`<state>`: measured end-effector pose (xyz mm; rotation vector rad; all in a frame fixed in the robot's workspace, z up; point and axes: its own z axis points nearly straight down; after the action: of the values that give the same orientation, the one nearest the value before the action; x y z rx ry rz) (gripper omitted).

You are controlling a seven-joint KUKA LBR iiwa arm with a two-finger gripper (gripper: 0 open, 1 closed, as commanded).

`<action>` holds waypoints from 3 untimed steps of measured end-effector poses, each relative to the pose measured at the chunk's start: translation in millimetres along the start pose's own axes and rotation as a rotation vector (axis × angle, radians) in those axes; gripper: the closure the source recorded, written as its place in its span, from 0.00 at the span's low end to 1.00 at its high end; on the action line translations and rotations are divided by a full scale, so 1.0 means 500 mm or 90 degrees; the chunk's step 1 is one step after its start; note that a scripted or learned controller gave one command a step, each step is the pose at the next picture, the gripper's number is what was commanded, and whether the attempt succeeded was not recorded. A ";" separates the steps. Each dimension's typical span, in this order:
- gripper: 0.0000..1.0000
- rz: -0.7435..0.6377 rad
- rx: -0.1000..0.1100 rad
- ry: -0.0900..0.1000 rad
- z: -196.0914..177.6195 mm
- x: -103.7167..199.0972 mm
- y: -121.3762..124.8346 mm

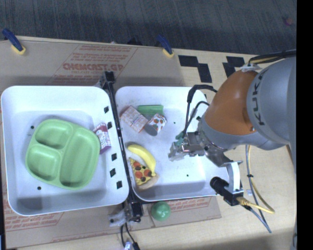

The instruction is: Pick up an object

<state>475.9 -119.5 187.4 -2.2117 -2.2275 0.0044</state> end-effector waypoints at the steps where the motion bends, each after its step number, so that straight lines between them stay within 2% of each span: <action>1: 1.00 0.002 -0.002 0.000 -0.022 -0.052 0.001; 2: 1.00 0.002 -0.002 0.000 -0.025 -0.131 0.000; 3: 1.00 0.002 -0.003 0.000 -0.032 -0.184 0.000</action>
<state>476.6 -211.2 203.1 -2.2181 -2.2255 0.0001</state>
